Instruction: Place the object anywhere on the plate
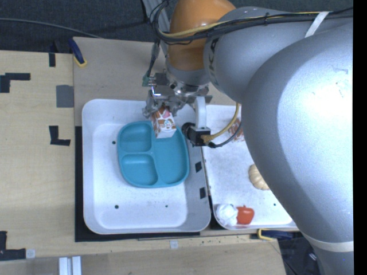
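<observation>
Left bin: gripper grips carton over plate.

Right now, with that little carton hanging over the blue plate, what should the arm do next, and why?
Probably lower a little and let go. The small carton sits at the gripper, already above the blue plate, near its upper rim in the left bin, so no sideways travel seems needed.

Divided plate inside the left bin, small carton over its rear right edge. In the right bin, a tomato at the near corner.
</observation>
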